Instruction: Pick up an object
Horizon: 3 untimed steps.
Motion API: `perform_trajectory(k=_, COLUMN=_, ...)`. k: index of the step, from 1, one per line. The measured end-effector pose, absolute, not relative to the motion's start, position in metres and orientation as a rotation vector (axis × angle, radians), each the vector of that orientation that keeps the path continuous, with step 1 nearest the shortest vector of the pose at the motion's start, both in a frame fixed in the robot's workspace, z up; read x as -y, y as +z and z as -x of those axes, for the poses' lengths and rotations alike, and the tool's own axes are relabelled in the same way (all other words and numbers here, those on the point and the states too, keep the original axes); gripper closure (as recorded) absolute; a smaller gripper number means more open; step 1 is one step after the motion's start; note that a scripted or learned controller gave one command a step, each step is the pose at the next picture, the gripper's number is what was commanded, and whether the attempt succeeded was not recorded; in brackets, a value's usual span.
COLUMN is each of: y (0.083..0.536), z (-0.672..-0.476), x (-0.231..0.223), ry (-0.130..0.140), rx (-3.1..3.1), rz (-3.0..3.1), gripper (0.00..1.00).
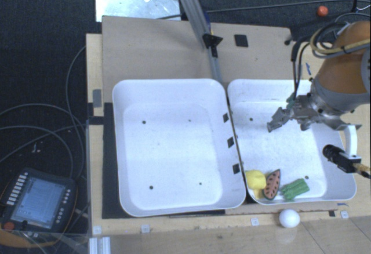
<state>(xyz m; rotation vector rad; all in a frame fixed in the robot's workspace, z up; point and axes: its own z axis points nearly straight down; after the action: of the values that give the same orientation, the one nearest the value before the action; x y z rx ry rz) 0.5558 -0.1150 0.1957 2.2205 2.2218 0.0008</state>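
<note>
My gripper hangs over the middle of the right bin, open, with nothing between its fingers. Three small things lie together at that bin's front edge: a yellow toy, a watermelon-slice toy leaning against it, and a green toy to the right. They sit well in front of the gripper, apart from it. The grey arm with its orange band comes in from the right.
The left bin adjoins the right one along a shared rim. A white ball rests on the bench outside the right bin's front edge. A slanted metal pole rises behind the bins. A teach pendant lies at the lower left.
</note>
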Motion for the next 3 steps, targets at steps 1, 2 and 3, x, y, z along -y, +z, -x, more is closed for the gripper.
perform_trajectory(k=1, y=0.085, z=-0.537, x=0.089, ry=-0.002, rx=-2.224, rz=-2.222, gripper=0.0)
perform_trajectory(k=2, y=0.087, z=-0.493, x=0.098, ry=0.002, rx=-2.219, rz=-2.222, gripper=0.0)
perform_trajectory(k=3, y=0.098, z=-0.494, x=0.097, ry=0.005, rx=-2.22, rz=-2.219, gripper=1.0)
